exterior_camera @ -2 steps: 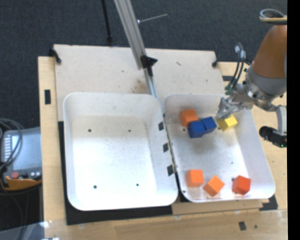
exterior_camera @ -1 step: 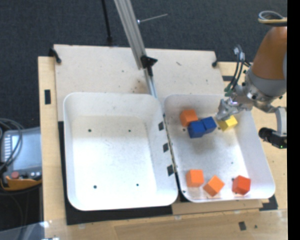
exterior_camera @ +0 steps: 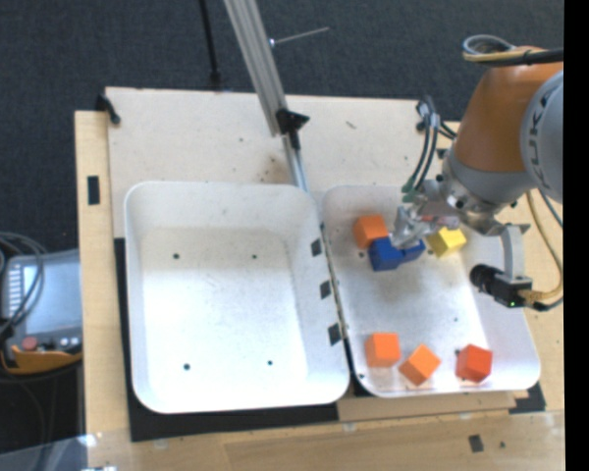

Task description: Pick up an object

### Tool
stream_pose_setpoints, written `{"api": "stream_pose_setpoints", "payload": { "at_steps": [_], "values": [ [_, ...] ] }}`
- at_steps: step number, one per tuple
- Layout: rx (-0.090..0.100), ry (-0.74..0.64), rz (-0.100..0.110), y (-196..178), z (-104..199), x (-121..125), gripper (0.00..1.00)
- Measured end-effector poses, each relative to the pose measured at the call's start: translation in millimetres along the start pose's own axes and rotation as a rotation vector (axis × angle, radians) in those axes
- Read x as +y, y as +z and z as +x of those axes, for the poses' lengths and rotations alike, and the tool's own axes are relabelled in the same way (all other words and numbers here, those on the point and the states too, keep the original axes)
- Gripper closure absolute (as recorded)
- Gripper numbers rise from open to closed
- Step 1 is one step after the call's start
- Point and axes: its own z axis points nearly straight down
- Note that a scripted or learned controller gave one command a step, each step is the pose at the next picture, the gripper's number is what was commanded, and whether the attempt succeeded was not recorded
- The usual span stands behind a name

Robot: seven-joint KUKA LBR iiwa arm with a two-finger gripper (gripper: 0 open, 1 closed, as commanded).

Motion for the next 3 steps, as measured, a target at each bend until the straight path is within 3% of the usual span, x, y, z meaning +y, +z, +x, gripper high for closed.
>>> {"api": "stream_pose_setpoints", "payload": {
  "at_steps": [2,3],
  "values": [
    [0.0,0.0,0.0,12,98,-26,1.0],
    [0.002,-0.002,-0.004,-4,149,-35,1.0]
  ]
}}
